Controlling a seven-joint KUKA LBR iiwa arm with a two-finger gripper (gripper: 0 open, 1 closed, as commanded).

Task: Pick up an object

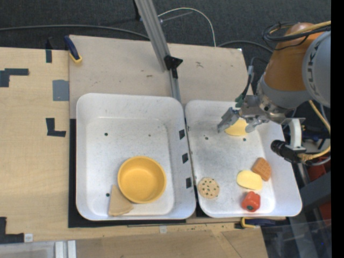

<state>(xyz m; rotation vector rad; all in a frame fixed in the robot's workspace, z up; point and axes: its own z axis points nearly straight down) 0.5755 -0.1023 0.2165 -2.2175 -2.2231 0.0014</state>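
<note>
My gripper (237, 124) hangs over the far part of the right bin (215, 144), with the fingers spread apart and open. A flat pale yellow piece (235, 129) lies on the bin floor between and just below the fingertips; I cannot tell whether they touch it. Nearer the front of the same bin are a round cookie (208, 187), a yellow lump (249, 180), an orange-brown chunk (262, 169) and a small red item (251, 201).
The left bin (97, 122) holds a yellow bowl (141, 179) with a tan wedge (119, 205) beside it at the front. A grey pole (156, 31) slants down to the divide between the bins. Cables run behind the bench.
</note>
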